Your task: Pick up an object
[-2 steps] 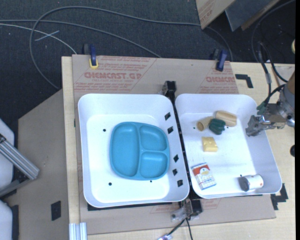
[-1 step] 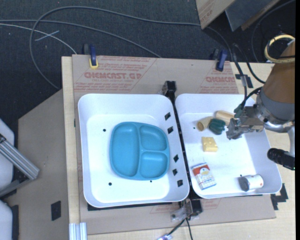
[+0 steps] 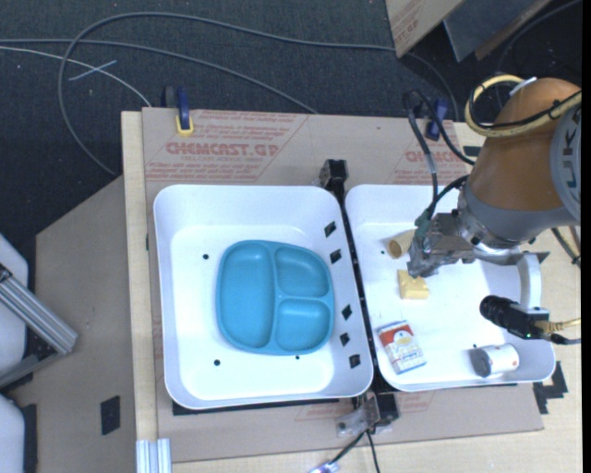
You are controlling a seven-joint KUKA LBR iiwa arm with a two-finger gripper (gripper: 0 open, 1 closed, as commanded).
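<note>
A bulbous orange band (image 3: 522,139) is seen above a grey wrist section (image 3: 503,217) at the right of the scene. Black cables (image 3: 434,139) are routed along the arm's left side, and a pale yellowish hose loop (image 3: 489,97) is carried on its far side. A dark metal gripper (image 3: 423,263) is fitted below.

Two shallow white bins, left (image 3: 166,277) and right (image 3: 462,314), are seen side by side on a brown board (image 3: 231,143) printed with red "CHEMCAST GP" lettering. The board is gripped at its far edge by a blue-and-yellow clamp (image 3: 183,109). A black clamp (image 3: 333,173) is set between the bins' far ends. Grey cables (image 3: 92,65) are looped across the dark floor, and a cardboard box (image 3: 420,23) is seen beyond the bench.
</note>
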